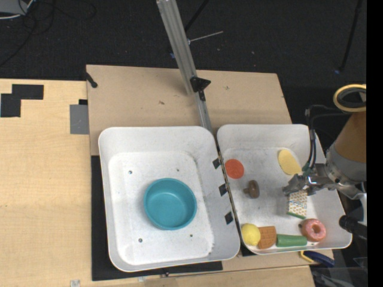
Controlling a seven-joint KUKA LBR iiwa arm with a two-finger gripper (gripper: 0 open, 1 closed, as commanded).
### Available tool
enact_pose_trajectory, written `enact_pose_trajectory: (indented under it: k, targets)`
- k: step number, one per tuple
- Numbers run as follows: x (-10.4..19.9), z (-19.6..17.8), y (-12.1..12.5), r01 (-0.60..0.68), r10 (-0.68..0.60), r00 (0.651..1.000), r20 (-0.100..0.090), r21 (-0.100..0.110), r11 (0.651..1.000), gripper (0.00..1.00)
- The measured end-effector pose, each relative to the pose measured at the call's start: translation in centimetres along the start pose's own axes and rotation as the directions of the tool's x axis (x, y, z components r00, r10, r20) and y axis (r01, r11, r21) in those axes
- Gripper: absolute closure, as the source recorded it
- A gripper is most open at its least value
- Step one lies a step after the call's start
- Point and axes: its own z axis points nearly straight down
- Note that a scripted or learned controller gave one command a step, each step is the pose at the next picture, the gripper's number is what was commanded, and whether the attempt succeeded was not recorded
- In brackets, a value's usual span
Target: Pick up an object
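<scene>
Left bin (119, 148): holds a teal bowl (170, 203), upright, sitting toward the 5 o'clock part of the bin floor. Nothing else seen in it.

Right bin (263, 137): several small items. An orange round piece (234, 169) lies near the 9 o'clock wall. A small brown object (252, 189) lies just at 4 o'clock of it, apart from it. Along the 6 o'clock wall, in a row: a yellow ball (251, 234), touching an orange-brown block (267, 237), then a green stick-like piece (291, 241), then a pink ring doughnut (313, 229) at the 5 o'clock corner. A yellow oval piece (289, 161) lies toward 2 o'clock. A patterned flat card (298, 204) lies between the yellow oval and the doughnut.

The gripper (299, 184) sits low in the right bin, just at 12 o'clock of the patterned card and at 6 o'clock of the yellow oval. Whether it is apart or together cannot be told; the tip is small and dark against the wrist hardware. No object is seen held.

Judged step: approach or descent onto a target, most likely the patterned card or the yellow oval, which are nearest. Grasp not yet confirmed.

Next move calls for: settling on one target, closing squarely on it, then lifting straight up clear of the bin wall. The flat card looks hard to pinch from above; the oval offers more height.
</scene>
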Motion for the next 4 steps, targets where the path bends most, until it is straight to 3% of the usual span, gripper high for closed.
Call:
enact_pose_trajectory:
  k: [2,4]
  targets:
    - [-0.5,-9.5,0.4,0.001,-0.001,1.0,0.0,-0.001,1.0,1.0]
    - [10.5,-10.2,-1.0,0.005,-0.005,1.0,-0.002,0.004,1.0,1.0]
